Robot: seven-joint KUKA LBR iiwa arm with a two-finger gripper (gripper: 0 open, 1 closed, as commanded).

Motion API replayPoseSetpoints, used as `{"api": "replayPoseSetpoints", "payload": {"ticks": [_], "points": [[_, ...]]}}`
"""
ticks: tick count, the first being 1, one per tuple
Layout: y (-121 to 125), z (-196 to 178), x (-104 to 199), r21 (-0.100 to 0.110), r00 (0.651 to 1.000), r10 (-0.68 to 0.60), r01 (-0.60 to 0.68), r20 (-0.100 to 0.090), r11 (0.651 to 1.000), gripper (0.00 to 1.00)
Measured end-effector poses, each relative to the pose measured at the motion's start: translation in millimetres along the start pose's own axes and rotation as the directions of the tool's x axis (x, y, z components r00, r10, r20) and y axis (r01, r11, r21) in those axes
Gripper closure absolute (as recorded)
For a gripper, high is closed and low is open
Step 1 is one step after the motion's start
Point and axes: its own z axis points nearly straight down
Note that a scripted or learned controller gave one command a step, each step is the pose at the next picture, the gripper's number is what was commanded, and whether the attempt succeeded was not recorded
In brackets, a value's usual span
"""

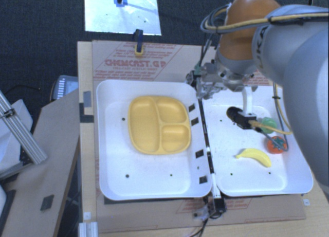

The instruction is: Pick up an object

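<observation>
On the cardboard-topped bench (247,203) two white bins are seen, one banana (253,157) and one orange toy (276,145) lying in the right bin (293,177), one yellow plate (158,124) in the left bin (110,174); the gripper (204,88) is hung above their far junction, its state not to be told, dark carpet (41,25) beyond

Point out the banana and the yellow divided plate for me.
banana (254,156): camera view, middle of its curve.
yellow divided plate (145,124): camera view, floor of its large compartment.

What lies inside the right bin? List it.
In the right bin: a yellow banana, a green thing and an orange thing. The arm covers its far right part.
</observation>
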Motion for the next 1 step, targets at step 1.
{"api": "replayPoseSetpoints", "payload": {"ticks": [1], "points": [[3.4, -4.0, 45.2, 0.0, 1.0, 0.001, -0.001, 0.0, 1.0, 1.0]]}}
